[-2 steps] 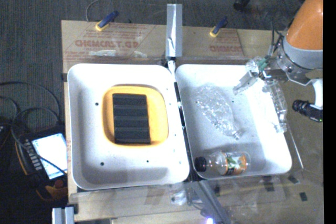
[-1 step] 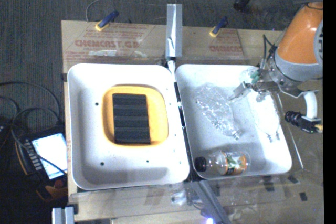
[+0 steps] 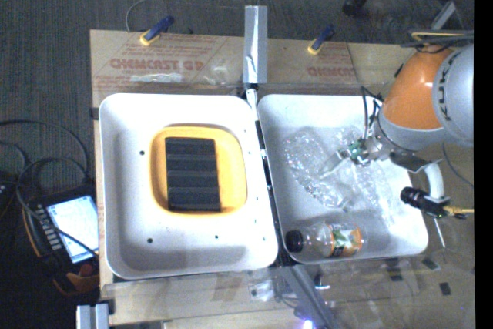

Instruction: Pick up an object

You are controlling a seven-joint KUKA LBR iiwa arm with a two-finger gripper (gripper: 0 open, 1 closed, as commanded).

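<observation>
Clear plastic packaging [image 3: 320, 166] hard to make out beneath end effector [image 3: 356, 153]

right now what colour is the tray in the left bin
Yellow tray with a black ridged insert, clear in the camera view.

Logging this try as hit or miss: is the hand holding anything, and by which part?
Cannot be told. The hand is low in the right bin over the clear plastic items, its tips lost in glare.
</observation>
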